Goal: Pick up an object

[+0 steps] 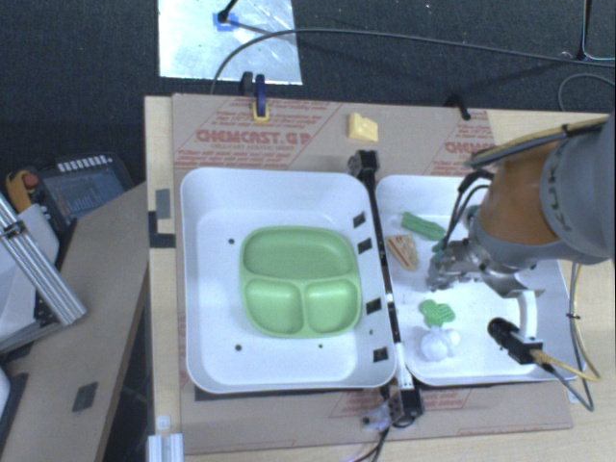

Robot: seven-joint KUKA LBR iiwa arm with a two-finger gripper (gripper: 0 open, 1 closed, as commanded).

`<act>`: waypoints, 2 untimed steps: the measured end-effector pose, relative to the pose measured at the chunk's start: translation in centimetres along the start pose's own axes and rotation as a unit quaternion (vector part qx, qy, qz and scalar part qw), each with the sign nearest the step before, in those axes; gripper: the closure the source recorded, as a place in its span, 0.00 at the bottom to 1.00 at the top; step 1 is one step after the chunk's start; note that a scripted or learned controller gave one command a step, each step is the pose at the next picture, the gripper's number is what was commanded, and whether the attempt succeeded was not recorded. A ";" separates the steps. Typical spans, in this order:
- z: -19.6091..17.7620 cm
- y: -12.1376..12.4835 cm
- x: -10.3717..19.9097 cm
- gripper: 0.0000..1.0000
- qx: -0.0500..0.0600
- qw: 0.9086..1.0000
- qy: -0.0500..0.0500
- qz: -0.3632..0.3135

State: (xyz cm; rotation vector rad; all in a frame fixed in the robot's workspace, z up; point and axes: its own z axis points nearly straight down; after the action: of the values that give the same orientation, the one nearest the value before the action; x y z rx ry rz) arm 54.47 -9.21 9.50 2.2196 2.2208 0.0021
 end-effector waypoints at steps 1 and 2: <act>-6.1 0.5 0.6 1.00 -0.002 1.000 0.000 -0.002; -10.6 0.5 1.2 1.00 -0.002 1.000 0.000 -0.002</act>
State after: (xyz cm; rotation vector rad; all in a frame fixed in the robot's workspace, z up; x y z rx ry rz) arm 54.95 -8.06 20.15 2.2127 2.2231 0.0067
